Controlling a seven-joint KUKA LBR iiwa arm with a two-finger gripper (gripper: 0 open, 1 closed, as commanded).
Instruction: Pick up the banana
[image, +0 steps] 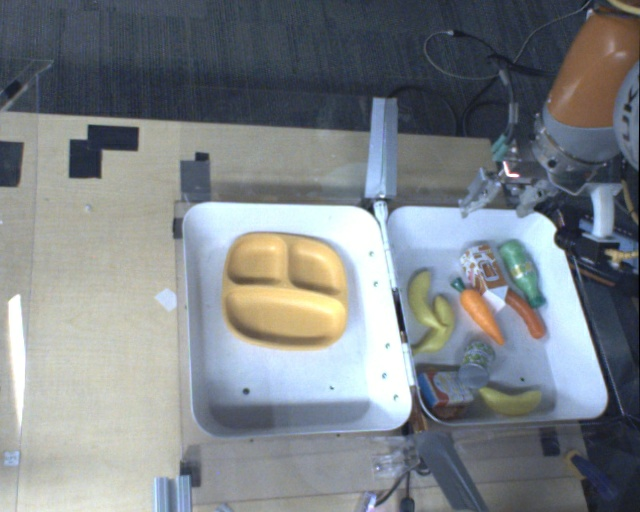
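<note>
Reaching in from the upper right, grey arm (600, 75) with its orange band bent down over the far edge of the right bin (590, 375). Claw (503, 190) hanging just above that bin's far rim, two fingers spread apart, nothing between them. Well apart from every item inside.

Taking the right bin as landmark: banana (511, 401) lying flat by its near wall, curved, towards the near right corner. Just left of it, a small can (476, 358) and a red-labelled packet (444, 388) pressed into the near left corner, the packet possibly overlapping the can — hard to say at this angle. Along the bin's left wall, a yellow-green pair of curved fruit pieces (431, 310), banana-like but greener. At the bin's middle, a carrot (482, 314) lying at a slant. Towards its far side, a brown-and-white carton (482, 264), a green bottle (521, 270) and an orange-red piece (527, 314) close beside one another.

Left of the right bin, touching it along a shared edge, the left bin (210, 400) carrying a yellow divided tray (286, 290) with three compartments. Both bins resting on the pale wooden surface (90, 330).

Between claw and banana: the carton, bottle and carrot cluster.
</note>
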